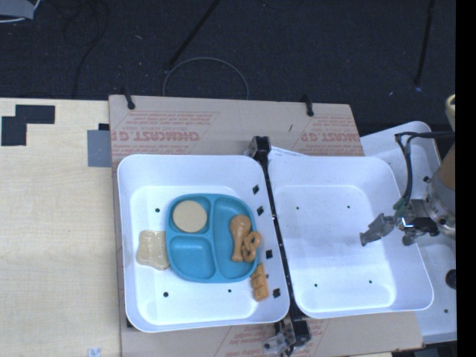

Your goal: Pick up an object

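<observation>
Grey metal claw (383, 229), its spread untellable, is poised over the right white bin (338, 303); approach is underway, toward the blue divided tray (197, 262) at nine o'clock.

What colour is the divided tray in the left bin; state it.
Blue, seen clearly in the camera view: the divided tray lies in the left bin.

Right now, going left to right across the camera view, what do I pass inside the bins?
Pale bread-like piece → blue divided plate with a round tan disc → brown pretzel-like piece on the plate's right section → black divider clips → right bin → claw.
</observation>
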You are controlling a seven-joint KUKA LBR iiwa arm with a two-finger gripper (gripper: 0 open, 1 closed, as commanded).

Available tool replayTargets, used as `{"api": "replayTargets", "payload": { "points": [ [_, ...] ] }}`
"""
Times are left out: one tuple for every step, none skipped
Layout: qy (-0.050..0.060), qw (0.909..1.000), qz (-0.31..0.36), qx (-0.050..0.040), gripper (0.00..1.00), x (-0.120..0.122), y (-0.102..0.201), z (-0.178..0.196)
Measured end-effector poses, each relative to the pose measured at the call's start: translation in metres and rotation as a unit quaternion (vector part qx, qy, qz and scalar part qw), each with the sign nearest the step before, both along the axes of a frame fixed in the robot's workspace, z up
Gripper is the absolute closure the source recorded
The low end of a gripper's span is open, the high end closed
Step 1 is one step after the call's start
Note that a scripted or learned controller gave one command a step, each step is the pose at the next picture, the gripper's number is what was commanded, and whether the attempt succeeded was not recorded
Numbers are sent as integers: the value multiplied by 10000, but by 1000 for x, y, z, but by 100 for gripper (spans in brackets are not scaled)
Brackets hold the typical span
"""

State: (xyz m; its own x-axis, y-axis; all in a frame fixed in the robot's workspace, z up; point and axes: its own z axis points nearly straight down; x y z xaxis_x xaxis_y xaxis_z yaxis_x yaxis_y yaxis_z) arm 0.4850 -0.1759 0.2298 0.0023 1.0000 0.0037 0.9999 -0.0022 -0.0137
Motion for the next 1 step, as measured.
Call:
{"api": "replayTargets", "payload": {
  "points": [
    [-51, 10000, 11, -11, 0, 2, 0, 5]
  ]
}}
